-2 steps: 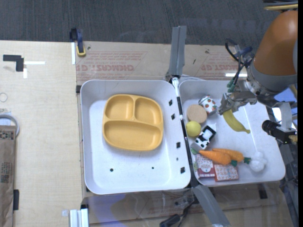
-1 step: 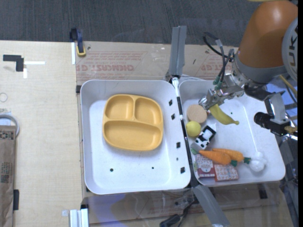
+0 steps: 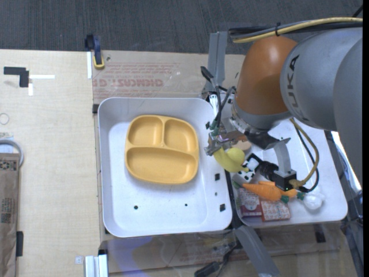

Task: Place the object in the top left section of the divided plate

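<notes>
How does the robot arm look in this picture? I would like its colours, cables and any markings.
The arm is grey with a rounded orange band above the wrist. Dark letters reading "UKA" show on the grey shell. A yellow cable and a dark one run along its top, and thin black cables loop below the wrist. The gripper is small, of grey metal.

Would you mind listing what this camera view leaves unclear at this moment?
- Gripper: small and cluttered, so its grasp is unreadable; the yellow object sits just beside it.
- Right bin: the arm covers its upper part.
- Black-and-white toy and orange toy: too small to identify.
- Divided plate: fully visible.
</notes>
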`<state>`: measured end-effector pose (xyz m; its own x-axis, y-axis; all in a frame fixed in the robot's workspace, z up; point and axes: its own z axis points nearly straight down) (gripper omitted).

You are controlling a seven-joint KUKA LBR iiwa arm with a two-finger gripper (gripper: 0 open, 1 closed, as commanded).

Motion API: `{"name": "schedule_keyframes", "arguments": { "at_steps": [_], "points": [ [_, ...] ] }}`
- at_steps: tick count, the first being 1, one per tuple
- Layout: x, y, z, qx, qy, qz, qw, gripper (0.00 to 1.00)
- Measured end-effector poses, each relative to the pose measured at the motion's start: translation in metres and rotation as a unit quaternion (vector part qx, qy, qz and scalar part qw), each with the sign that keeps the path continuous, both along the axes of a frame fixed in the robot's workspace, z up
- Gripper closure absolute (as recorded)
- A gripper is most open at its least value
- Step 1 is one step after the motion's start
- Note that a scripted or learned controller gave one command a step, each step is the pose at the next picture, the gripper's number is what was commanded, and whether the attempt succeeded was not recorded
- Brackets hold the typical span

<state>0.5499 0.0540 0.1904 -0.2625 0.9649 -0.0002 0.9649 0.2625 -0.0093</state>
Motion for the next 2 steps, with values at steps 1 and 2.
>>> {"name": "schedule_keyframes", "arguments": {
  "at_steps": [1,2],
  "points": [
    [0.000,0.000,0.000,0.0000,0.000,0.000,1.0000,0.00],
    [0.046,0.068,0.022,-0.0003,-0.001,0.024,0.9997,0.00]
  ]
}}
